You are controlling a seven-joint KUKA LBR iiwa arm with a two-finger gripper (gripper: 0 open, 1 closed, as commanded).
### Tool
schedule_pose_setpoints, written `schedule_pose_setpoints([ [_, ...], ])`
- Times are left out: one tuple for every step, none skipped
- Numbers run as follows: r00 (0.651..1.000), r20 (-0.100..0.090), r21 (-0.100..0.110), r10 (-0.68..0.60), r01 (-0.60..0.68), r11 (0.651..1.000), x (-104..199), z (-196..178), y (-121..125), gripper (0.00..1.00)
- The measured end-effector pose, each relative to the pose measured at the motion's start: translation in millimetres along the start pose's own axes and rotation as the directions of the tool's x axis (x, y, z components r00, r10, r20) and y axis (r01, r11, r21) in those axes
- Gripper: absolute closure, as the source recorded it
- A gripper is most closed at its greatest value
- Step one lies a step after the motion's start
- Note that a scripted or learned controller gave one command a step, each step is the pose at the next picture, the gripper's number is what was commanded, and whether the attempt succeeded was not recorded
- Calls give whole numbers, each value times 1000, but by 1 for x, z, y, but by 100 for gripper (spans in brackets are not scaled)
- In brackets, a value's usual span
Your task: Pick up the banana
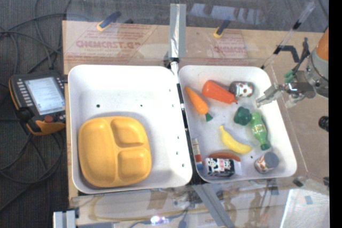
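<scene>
Claw [265,96]: at the right edge of the frame, over the upper right rim of the right bin [286,165]; thin fingers point left and slightly down, and whether they are open or closed cannot be told. It holds nothing and stands well apart from the banana.

Banana [234,141]: yellow, lying flat in the lower middle of the right bin. Long axis runs from upper left to lower right, curved, one tip toward the upper left, the other toward the lower right.

Near it: green bottle [259,131] just to the right, two carrots [218,92] above, a can [220,165] below.

Left bin [123,77]: holds a yellow divided tray [114,151].
</scene>
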State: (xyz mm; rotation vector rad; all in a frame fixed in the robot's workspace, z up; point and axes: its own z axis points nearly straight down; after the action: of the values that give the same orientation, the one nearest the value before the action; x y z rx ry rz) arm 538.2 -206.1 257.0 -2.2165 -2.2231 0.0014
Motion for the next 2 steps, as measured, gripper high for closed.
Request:
schedule_pose_setpoints([
  [998, 3, -10, 68, -68, 998, 59, 165, 13, 0],
  [944, 0, 2, 330, -330, 944, 14, 119, 17, 0],
])
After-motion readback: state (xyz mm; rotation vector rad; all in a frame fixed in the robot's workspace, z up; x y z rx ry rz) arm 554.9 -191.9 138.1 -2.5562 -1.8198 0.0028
